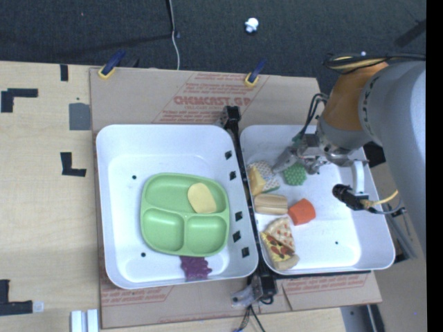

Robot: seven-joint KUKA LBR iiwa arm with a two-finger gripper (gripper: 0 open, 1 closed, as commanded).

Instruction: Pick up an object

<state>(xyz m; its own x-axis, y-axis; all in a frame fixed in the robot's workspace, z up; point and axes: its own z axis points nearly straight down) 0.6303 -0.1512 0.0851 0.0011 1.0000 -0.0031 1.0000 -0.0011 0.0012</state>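
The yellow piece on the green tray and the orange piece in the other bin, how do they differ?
The yellow piece is a pale, smooth oval; the orange piece is a vivid red-orange, blockier chunk. The yellow piece lies in a compartment of the green tray in the left bin; the orange piece sits directly on the right bin's floor. Both are small and lie apart from the gripper.
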